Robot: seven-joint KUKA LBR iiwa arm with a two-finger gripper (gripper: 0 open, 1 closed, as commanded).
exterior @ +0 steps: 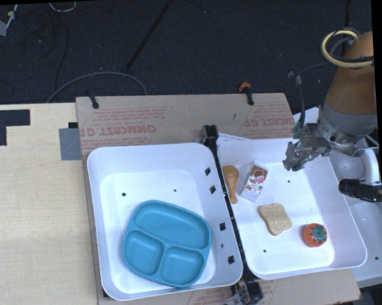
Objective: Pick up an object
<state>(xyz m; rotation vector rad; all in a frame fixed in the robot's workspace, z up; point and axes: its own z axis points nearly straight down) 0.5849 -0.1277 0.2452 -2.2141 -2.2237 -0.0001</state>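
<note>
Camera view
Arm: grey, with an orange band [358,53], it reaches in from 3 o'clock and hangs over the upper right part of the right bin [352,251].
Gripper [293,160]: dark, it sits at about 2 o'clock of the right bin; nothing shows between its tips, and I cannot tell how wide it stands.
Carton [254,181]: a small white box with a red print, lying tilted near the middle of the right bin, at 8 o'clock from the gripper and apart from it.
Tan piece [231,182]: a long brownish thing just beside the carton at its 9 o'clock, close against the divider [221,198].
Bread slice [275,218]: a toast-like toy at 5 o'clock from the carton, near but not touching.
Red fruit [315,234]: a round orange-red toy with a green top, at 4 o'clock from the bread slice, near the bin's lower right corner.
Left bin [105,170]: holds a blue tray [165,243] with three compartments, lying slanted in its lower half.
Divider: a black strip with clips between the two bins.
Surroundings: cardboard sheet [169,118] under both bins, pale wooden bench [33,216] at 9 o'clock, dark floor with cables at 12 o'clock.
</note>
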